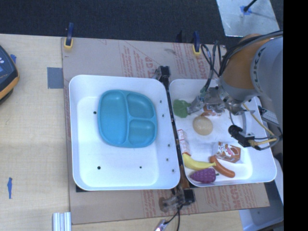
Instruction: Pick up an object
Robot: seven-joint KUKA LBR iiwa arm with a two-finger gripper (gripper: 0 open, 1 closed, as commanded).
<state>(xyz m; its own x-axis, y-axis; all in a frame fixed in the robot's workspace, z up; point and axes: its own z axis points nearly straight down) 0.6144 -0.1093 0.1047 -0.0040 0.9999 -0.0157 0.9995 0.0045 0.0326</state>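
Note:
The right bin (262,170) holds several small items. At its back left lies a green lump (181,108), and a beige ball (202,125) sits near the middle. Along the front edge are a yellow banana (196,163), a purple grape bunch (203,176) and an orange sausage (224,168). A red-and-white packet (228,151) lies to the right. My gripper (201,104) hangs low at the back of this bin, just right of the green lump and above the beige ball. A red-and-white item (212,111) lies partly under the wrist.
The left bin (82,172) holds a blue divided plate (127,118). A thin wrapped stick (181,139) lies along the right bin's left wall. Cables (250,136) loop from the wrist over the bin's right side. A dark device (6,73) sits at the far left.

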